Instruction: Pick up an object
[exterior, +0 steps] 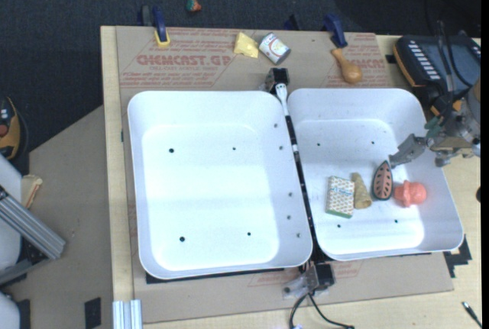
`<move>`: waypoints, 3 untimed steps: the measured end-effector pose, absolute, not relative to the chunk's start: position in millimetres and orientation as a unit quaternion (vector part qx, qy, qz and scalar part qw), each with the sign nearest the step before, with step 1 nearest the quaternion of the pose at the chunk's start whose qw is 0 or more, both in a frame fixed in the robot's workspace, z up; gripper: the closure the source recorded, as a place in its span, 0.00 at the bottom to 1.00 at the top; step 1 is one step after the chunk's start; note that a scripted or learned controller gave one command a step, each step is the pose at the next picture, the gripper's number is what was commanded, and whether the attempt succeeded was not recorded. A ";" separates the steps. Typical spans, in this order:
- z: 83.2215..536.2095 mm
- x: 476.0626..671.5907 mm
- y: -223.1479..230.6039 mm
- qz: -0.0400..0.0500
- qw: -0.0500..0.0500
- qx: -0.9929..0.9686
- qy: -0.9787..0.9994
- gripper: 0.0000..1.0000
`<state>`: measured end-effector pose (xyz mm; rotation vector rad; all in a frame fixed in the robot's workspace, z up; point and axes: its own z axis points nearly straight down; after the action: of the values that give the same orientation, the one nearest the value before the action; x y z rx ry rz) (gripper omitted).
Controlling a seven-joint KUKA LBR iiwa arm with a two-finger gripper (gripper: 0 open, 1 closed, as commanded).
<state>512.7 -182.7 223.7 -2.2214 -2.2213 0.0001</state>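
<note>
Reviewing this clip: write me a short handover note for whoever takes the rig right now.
Gripper: low over the right bin, near its right side, nothing seen between its fingers.
Objects: patterned packet, tan piece, dark oval toy and pink toy, clustered in the right bin's near half.
Done: nothing lifted.
Left: grasp one, likely the oval toy, and raise it.

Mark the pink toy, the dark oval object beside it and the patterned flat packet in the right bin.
pink toy (pixel 411 193), camera view, middle of its body
dark oval object (pixel 383 181), camera view, centre of its face
patterned flat packet (pixel 341 195), camera view, middle of its top face
</note>
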 end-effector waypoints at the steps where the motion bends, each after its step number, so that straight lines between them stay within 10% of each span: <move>1: 484.2 519.0 -169.3 -0.005 -0.010 -0.706 -0.708 0.00; 2: 423.4 525.7 -82.5 0.001 0.003 -0.704 -0.710 0.00; 3: 537.0 546.9 -71.2 -0.005 -0.006 -0.706 -0.708 0.00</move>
<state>546.9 -71.2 537.0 -2.2269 -2.2342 -0.0150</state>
